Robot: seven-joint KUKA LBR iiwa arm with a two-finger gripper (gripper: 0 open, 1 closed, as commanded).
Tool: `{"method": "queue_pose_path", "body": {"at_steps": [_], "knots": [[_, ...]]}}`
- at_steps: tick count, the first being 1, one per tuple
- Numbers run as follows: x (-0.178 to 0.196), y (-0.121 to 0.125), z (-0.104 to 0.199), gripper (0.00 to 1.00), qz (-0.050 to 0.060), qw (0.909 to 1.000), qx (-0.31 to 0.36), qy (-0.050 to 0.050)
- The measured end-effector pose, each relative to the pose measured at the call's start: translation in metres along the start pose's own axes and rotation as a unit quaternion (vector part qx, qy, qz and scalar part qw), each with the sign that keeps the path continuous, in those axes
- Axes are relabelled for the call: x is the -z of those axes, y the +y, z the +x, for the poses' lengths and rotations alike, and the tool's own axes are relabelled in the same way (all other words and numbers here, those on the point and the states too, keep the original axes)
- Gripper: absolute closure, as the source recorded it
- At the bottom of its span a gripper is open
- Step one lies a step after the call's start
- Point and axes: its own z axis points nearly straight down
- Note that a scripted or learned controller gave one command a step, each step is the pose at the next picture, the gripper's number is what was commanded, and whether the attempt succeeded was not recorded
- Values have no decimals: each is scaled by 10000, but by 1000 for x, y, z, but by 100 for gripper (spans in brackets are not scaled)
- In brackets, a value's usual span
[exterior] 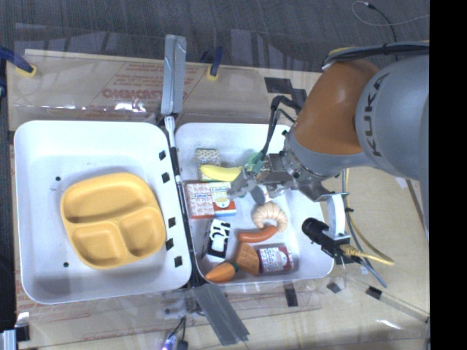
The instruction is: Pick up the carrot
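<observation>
The carrot (221,272), small and orange with a dark green stub, lies against the front wall of the right bin (306,141), near its front left corner. My gripper (248,191) hovers over the middle of that bin, well behind the carrot and slightly to its right. Its grey fingers (238,188) stand apart, open, with nothing between them. They hang above the right end of a red and white box (209,199).
Around the gripper lie a banana (219,172), a pale croissant (268,214), a sausage (259,234), a black and white toy (217,238) and a red-labelled bottle (266,259) right beside the carrot. The left bin (36,152) holds a yellow divided tray (113,217).
</observation>
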Motion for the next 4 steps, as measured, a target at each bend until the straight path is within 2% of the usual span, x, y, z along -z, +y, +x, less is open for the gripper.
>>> {"method": "queue_pose_path", "body": {"at_steps": [1,2,3,4], "knots": [[52,-34,-24,0,-23,10000,16,-5],[6,-23,-44,0,-5,9999,167,-5],[-119,-30,-1,0,-84,9941,1083,-12],[-108,-27,-1,100,-119,9937,1115,-23]]}}
